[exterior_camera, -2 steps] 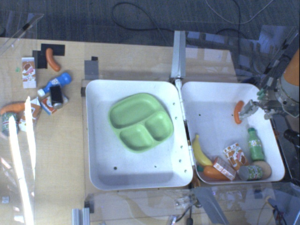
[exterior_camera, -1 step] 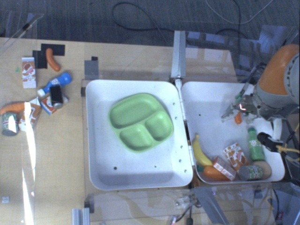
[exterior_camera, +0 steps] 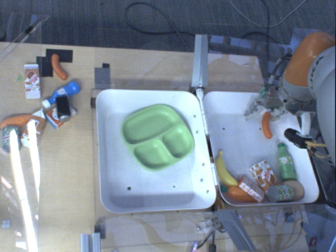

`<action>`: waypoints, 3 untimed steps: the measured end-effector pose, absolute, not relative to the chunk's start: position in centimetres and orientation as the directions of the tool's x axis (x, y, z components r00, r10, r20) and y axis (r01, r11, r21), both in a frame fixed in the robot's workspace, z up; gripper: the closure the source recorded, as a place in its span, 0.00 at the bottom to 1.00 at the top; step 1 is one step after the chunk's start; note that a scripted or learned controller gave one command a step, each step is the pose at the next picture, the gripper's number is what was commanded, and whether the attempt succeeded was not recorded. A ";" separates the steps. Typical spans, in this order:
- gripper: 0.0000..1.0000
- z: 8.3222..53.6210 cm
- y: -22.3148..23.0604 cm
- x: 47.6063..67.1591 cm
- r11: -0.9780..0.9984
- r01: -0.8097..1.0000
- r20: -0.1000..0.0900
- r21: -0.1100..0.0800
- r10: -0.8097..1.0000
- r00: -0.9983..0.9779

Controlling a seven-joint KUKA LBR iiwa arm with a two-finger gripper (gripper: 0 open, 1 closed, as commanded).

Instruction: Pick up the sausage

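The sausage (exterior_camera: 267,125), a short orange-red piece, was seen in the upper part of the right bin (exterior_camera: 231,114), lying nearly upright in the view on the white floor, close to the bin's far right corner. The gripper (exterior_camera: 265,107) was positioned directly above the sausage's upper end, touching it or very nearly so. Whether the gripper was spread, pressed together or pinching the sausage could not be told, since its tip was blurred against the bin. The grey arm (exterior_camera: 320,83), with its orange band (exterior_camera: 310,54), was extended in from the right edge.

Lower in the same bin, well apart from the sausage, a cluster of things was gathered along the near wall. A green bottle (exterior_camera: 285,161) was laid near the right wall, with a can (exterior_camera: 283,193) just below it. A patterned snack pack (exterior_camera: 262,173) was set beside these, a banana (exterior_camera: 226,169) was curved along the left wall, and an orange item (exterior_camera: 239,193) was tucked into the near left corner.

In the left bin (exterior_camera: 110,182), a green divided plate (exterior_camera: 157,135) was placed near the middle.

On the bare bench to the left, a second orange-red piece (exterior_camera: 59,67), a small carton (exterior_camera: 32,80) and a blue-capped bottle (exterior_camera: 63,96) were scattered.
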State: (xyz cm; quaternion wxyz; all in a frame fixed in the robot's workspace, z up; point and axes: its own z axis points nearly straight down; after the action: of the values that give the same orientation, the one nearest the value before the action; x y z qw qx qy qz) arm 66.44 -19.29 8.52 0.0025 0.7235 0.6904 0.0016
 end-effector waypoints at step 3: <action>1.00 21.5 -15.6 67.1 0.179 0.984 -0.003 0.007 0.984 -0.179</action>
State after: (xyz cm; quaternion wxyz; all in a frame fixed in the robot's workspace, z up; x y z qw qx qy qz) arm 67.11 -15.64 21.48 0.0032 0.6405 0.7679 0.0017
